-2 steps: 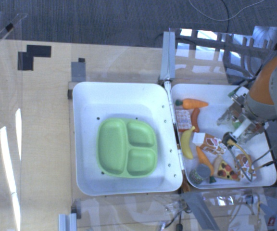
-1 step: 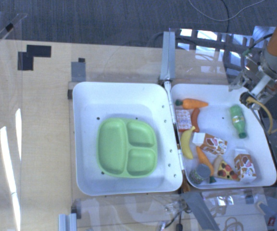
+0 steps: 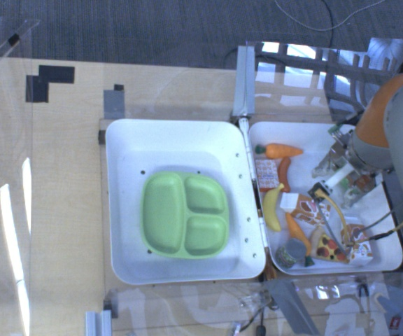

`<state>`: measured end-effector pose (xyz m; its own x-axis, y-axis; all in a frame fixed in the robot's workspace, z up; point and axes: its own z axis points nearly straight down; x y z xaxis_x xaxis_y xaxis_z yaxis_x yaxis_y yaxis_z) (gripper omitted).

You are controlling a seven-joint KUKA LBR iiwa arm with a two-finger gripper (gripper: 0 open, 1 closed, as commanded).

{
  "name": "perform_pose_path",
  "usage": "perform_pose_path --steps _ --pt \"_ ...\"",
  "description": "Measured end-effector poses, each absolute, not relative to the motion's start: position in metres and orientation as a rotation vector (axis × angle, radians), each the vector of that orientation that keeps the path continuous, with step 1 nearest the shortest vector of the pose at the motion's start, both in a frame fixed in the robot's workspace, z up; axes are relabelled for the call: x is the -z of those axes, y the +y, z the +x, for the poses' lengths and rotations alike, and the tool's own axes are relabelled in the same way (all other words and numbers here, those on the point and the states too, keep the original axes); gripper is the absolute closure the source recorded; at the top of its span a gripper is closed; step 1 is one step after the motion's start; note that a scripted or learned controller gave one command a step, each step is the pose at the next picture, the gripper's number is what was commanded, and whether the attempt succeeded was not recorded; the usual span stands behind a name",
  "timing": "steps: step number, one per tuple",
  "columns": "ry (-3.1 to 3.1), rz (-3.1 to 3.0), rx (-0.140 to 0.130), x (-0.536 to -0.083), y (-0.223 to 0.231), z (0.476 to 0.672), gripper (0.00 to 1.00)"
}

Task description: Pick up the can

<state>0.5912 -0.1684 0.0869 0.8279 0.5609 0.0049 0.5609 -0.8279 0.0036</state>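
Observation:
My gripper (image 3: 333, 176) is low inside the right bin (image 3: 390, 261), near its right-hand middle, hanging from the grey arm with the orange band (image 3: 380, 121). Right beside it, on its right, a small reddish-brown cylinder that looks like the can (image 3: 362, 183) stands partly hidden by the wrist. I cannot make out whether the gripper touches it. To the left of the gripper lie a carrot (image 3: 284, 150), a banana (image 3: 271, 209) and a red and white packet (image 3: 264, 173).
The left bin (image 3: 121, 187) holds a green divided plate (image 3: 185, 215). In the right bin's front half there are a pizza slice (image 3: 325, 244), a grey lump (image 3: 295, 250), a small carton (image 3: 362, 253) and other toy food, packed close. A yellow cable (image 3: 341, 219) loops over them.

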Motion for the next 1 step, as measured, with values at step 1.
perform_pose_path --steps 1 --pt "0.785 3.042 -0.004 -0.1171 -0.1941 0.5538 0.0"
